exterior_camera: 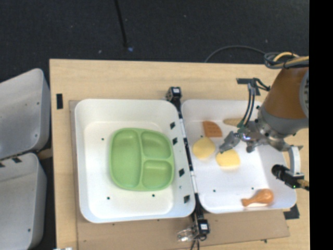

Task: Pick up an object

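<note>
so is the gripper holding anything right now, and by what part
Nothing is held: the gripper is between the two yellow pieces, with nothing between its fingers.

- Floor (156, 20): dark carpet across the top of the frame, with a thin dark cable lying on it.
- Bench (130, 79): pale wood, centre of frame.
- White chairs (21, 113): two, at the left edge.
- Light: even, soft.

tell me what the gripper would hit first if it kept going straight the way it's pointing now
Probably the pale yellow round piece just under the gripper, which points down and left into the right bin. A second yellow piece lies further left. Depth is hard to judge from above.
</note>
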